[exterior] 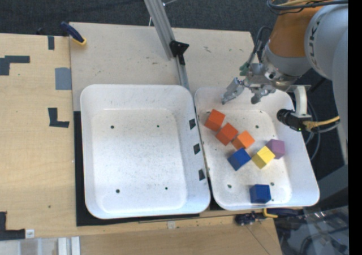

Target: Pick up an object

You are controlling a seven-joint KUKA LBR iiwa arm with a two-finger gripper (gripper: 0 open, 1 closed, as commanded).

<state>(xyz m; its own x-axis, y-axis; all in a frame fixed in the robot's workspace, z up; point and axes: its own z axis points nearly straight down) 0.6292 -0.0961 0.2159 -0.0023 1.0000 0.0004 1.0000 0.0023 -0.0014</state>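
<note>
Even overhead light, soft shadows, slightly grainy

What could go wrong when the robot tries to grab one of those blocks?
The orange blocks sit bunched with the blue block and yellow block, so the open pincer might bump neighbours or pinch two together. It hangs near the right bin's far rim, so one finger could hit the rim coming down.

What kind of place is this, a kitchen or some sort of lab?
Likely a robotics lab: a grey and orange arm reaches over two white bins on a taped plywood bench, with small coloured blocks for picking.
</note>
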